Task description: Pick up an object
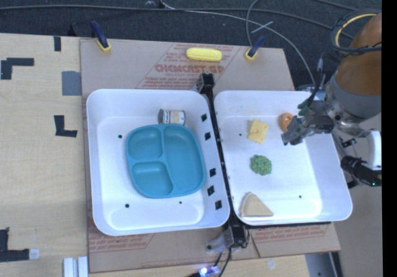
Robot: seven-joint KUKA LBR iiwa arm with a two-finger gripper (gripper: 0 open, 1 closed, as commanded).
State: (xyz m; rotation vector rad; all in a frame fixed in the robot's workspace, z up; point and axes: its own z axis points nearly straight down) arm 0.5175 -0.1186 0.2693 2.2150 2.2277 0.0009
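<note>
The right bin point(322, 204) holds a yellow cheese-like block point(258, 131), a green broccoli-like lump point(261, 165), a tan wedge point(254, 206) near the front edge and a small orange object point(285, 121). My gripper point(296, 133) hovers over the right bin's right half, just right of and beside the orange object. Nothing shows between its dark fingers. The left bin point(105, 145) holds a blue divided plate point(165, 160) and a small can point(171, 117) lying behind it.
A yellow banana-shaped object point(203, 54) lies on the cardboard behind the bins. Two blue and yellow clamps point(99, 35) point(254, 48) grip the cardboard's far edge. Cables run across the dark floor behind, and a black divider point(214, 139) runs between the bins.
</note>
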